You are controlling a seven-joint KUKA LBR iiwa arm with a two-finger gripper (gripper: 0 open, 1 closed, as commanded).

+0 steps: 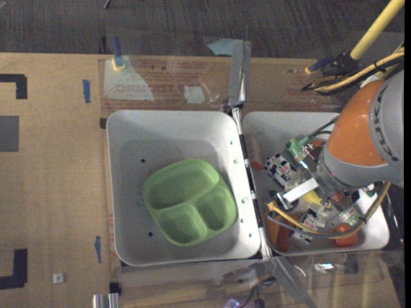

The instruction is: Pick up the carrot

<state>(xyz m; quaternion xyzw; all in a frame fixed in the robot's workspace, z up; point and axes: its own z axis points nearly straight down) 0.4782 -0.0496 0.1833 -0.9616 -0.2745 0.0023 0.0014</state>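
The arm hangs low over the right bin, presumably searching its clutter for the carrot; the tool's state cannot be told; the green tray sits in the left bin.

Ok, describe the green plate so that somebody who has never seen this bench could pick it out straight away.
Two shallow white bins sit side by side on the bench; take the left bin, away from the arm. The green plate lies flat on its floor, toward the near right corner. It is light green with rounded corners and divided into three compartments, unlike the small mixed items crowded in the right bin.
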